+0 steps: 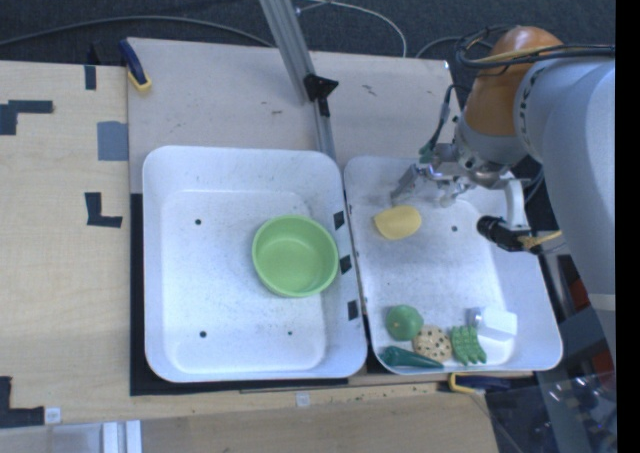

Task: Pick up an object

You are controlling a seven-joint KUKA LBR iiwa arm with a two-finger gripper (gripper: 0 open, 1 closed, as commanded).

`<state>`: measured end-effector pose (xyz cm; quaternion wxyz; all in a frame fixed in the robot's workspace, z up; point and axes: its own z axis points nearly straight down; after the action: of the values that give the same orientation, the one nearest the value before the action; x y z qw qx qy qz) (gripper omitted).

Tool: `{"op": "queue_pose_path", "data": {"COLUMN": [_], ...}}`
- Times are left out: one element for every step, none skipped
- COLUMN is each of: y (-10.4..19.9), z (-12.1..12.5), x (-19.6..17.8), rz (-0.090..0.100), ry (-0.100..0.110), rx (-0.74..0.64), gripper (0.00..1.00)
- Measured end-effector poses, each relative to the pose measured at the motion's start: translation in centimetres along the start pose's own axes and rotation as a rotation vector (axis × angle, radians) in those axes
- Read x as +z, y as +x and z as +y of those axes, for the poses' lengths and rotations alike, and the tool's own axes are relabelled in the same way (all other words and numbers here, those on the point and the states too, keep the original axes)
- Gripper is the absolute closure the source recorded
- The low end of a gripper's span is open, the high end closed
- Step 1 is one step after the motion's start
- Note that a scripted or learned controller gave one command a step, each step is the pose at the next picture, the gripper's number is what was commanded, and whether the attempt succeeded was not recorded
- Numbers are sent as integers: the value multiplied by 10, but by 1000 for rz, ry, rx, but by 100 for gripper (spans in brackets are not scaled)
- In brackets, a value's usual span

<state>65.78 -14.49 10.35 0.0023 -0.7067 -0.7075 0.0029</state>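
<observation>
Yellow object lies in the right bin near its far edge, just below the gripper, whose fingers stand apart, gripping nothing. A green bowl sits mid left bin.

A pale yellow, rounded lump lies in the right bin's upper half. Along that bin's near edge sit a green ball, a speckled tan ball, a dark green stick, a green knobbly toy and a white block.
</observation>
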Motion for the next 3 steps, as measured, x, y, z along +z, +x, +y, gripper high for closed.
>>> {"op": "queue_pose_path", "data": {"y": [1,-6,4], "z": [2,6,11], "x": [-14,-73,-125], "rz": [-1,-1,0], "ry": [-6,-11,-13], "rx": [-2,0,-2], "gripper": [100,100,100]}}
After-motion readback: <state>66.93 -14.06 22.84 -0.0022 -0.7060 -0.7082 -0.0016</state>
